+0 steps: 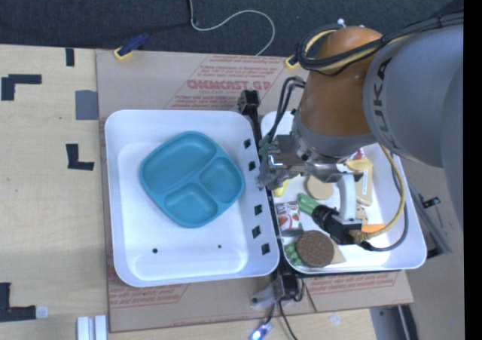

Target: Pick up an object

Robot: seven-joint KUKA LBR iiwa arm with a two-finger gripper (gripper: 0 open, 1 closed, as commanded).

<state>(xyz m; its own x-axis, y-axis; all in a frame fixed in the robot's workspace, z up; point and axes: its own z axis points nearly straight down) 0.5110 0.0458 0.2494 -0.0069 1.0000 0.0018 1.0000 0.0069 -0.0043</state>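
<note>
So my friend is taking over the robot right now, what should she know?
Gripper: down over the right bin, hidden under the orange wrist, so open or shut is unclear.
Things: a blue divided plate lies in the left bin. The right bin holds small toy foods, including a brown round cookie and a green piece.
Done: nothing visibly picked up.
Left: grab one object and lift it.

A blue three-compartment plastic plate (193, 178) lies in the left white bin (128, 131); the grey arm (354, 105) hangs over the right bin (410, 252).
</note>
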